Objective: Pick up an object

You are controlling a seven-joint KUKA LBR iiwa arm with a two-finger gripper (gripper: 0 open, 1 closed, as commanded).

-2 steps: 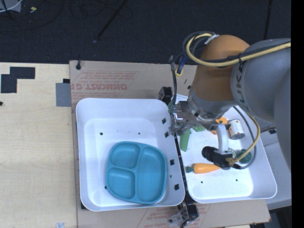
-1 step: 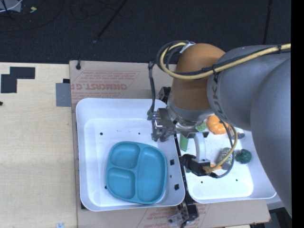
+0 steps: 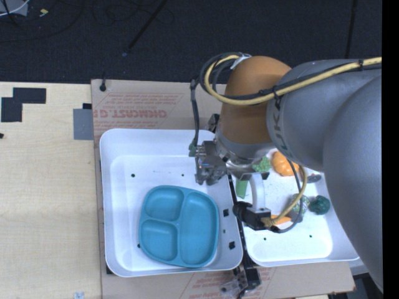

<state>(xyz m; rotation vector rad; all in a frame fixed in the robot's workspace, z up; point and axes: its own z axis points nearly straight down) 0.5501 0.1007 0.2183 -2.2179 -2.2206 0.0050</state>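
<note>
A blue divided plate [image 3: 179, 226] lies flat in the left bin [image 3: 118, 167], toward its front. My gripper [image 3: 209, 170] hangs over the left bin's back right part, close to the wall between the bins and just beyond the plate's far right edge. Nothing shows between it and the bin floor. The orange band and grey wrist above it hide part of both bins. In the right bin [image 3: 312, 245] lie an orange object [image 3: 282, 164], a small light green piece [image 3: 262, 165], a green item [image 3: 242, 186] and a dark green ball [image 3: 320, 205].
Both bins rest on a cardboard sheet [image 3: 143, 108] on the pale wooden bench [image 3: 43, 198]. The arm's big grey body covers the right bin's far right side. Bare white floor lies at the left bin's back left and the right bin's front.
</note>
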